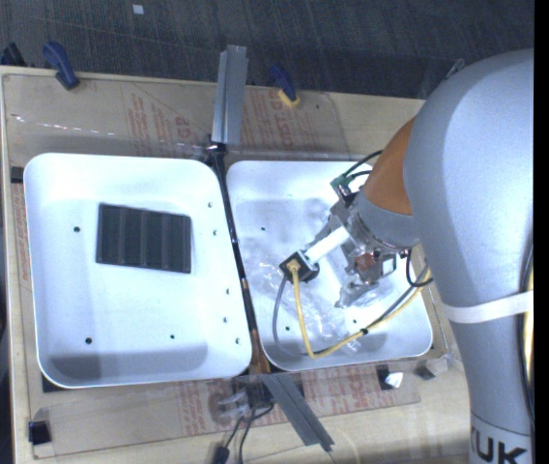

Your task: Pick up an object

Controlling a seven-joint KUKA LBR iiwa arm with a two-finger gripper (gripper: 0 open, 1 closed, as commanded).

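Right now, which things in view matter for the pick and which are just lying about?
For the job: gripper, down in the right bin; dark ribbed slab, flat in the left bin; something clear and crumpled by the gripper, too faint to name.
Lying about: blue clamps beyond the bins; metal bar behind the gap between the bins.

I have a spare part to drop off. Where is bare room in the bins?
Left bin: bare floor below the dark ribbed pad and beside it. Right bin is crowded by the gripper; only its upper-left corner looks bare.
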